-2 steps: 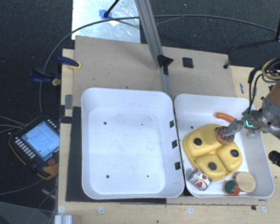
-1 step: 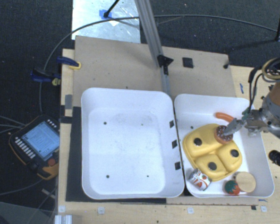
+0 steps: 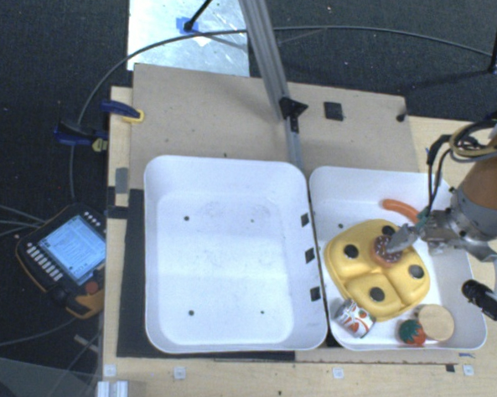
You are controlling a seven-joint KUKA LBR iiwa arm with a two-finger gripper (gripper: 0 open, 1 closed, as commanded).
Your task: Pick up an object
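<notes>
A yellow tray (image 3: 377, 273), can (image 3: 354, 317) and disc (image 3: 435, 321) are held in the right bin (image 3: 341, 191); the gripper (image 3: 391, 244) is seen over the tray; finger state cannot be told.

teach pendant (image 3: 67, 254) — floor, left | blue clamp (image 3: 76, 134) — bench edge
</notes>
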